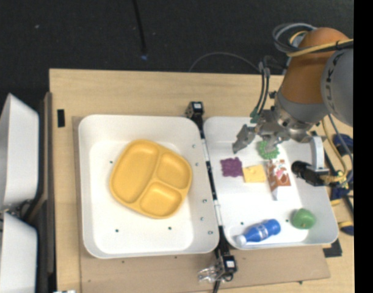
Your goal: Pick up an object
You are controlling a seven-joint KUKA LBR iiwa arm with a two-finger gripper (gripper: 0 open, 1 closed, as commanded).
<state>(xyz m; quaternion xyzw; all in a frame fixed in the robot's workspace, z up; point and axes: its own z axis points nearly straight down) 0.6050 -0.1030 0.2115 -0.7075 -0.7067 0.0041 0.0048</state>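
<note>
The gripper (pixel 257 140) hovers over the right bin (pixel 235 221), fingers spread and holding nothing, seemingly approaching; next it must descend onto the small green object (pixel 269 151) beneath

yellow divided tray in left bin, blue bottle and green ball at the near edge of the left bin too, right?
Not quite. The camera view shows the yellow divided tray in the left bin, but the blue bottle and green ball lie at the near edge of the right bin.

No legible text, labels, brands or numbers anywhere. Print on packet (pixel 279 177) in right bin (pixel 259 221) too small and blurred to read.
</note>
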